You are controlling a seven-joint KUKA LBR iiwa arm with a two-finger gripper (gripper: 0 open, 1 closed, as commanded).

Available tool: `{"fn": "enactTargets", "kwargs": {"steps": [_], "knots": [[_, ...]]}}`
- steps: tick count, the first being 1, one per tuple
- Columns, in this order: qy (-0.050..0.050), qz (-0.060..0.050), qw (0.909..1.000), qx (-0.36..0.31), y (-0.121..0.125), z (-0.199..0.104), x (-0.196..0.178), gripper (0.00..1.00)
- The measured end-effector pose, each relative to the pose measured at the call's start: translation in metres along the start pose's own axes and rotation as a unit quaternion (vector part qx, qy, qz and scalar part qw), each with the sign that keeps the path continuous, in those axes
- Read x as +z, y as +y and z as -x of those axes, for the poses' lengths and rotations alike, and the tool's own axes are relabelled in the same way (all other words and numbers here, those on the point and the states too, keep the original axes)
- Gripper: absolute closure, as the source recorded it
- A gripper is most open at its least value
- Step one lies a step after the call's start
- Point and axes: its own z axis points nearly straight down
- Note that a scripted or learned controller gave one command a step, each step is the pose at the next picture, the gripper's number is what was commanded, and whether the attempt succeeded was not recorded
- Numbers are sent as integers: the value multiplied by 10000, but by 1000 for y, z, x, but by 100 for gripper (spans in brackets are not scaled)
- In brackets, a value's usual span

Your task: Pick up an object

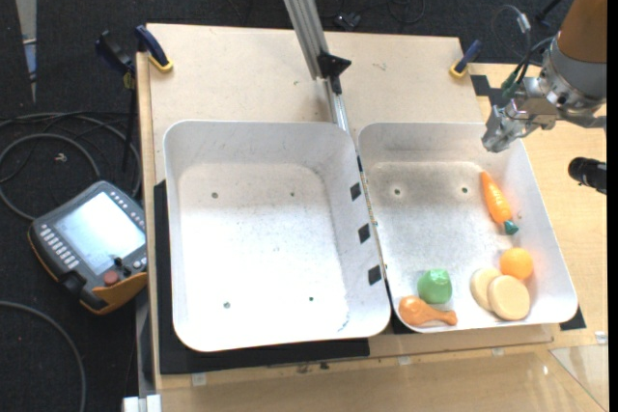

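My gripper (497, 138) hung over the far right corner of the right bin (425, 145), with nothing between its fingers that I could see, so I judged the pick as not yet begun. Whether the fingers stood apart or together I could not tell; from that slant they merged into one small grey lump against the bin's rim.

Everything I might take lay in the right bin. The carrot (496, 200) was nearest, just below my gripper along the right wall, its green end pointing toward the near side. Further down sat an orange ball (517, 263), then a pale round thing (501, 293) touching or nearly touching it, a green ball (435, 286) and an orange pear-shaped piece (425, 311) against the near rim. The left bin (193, 150) held none of them.

All that remained: choosing one, coming down, closing, lifting.

My arm (587, 39) was cut off at the right, and the pale thing might have been two pieces stacked; I could not make that out
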Motion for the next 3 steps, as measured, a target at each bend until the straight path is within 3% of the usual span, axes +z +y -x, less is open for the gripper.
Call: {"fn": "enactTargets", "kwargs": {"steps": [2,3], "knots": [[21,-37,10000,-24,10,-110,17,100],[22,-44,10000,-25,-4,-170,23,100]]}}
